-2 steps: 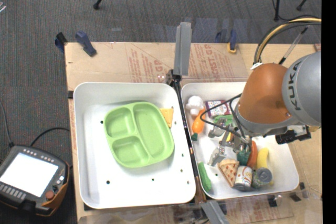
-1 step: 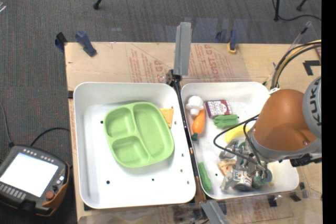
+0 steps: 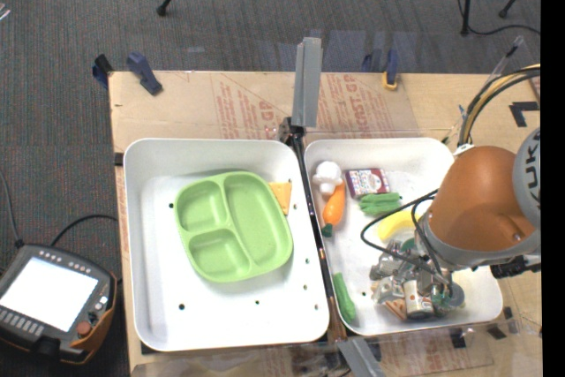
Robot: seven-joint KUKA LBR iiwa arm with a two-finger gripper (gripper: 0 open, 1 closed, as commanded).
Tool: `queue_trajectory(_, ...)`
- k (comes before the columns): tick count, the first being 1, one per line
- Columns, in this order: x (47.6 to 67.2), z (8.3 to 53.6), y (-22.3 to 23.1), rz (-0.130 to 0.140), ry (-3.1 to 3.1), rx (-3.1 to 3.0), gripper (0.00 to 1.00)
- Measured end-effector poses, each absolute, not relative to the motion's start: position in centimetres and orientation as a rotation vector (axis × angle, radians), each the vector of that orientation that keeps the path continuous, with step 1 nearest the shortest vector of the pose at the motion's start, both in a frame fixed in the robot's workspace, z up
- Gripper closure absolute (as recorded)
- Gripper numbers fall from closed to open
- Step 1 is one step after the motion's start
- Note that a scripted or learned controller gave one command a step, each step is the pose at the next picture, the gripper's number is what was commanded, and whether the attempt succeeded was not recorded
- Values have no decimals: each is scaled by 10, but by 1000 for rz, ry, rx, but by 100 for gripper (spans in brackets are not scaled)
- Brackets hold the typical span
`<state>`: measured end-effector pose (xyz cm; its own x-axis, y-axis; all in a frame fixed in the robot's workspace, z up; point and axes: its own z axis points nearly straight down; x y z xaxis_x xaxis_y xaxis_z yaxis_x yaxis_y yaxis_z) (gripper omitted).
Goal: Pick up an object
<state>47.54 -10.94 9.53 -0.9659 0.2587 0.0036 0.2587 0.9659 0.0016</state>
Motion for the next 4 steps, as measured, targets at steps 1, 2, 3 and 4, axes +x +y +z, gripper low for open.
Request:
queue_trajectory(1,475,95,-109,-3,-3111,-409,0)
queue_trajectory(2,476,87,-172,-2,-3137,-163,0)
queue_trajectory(3,528,87,-107,-5,-3127,-296,0)
queue_trajectory(4,598,88,-105,-3,-3115,-424,0)
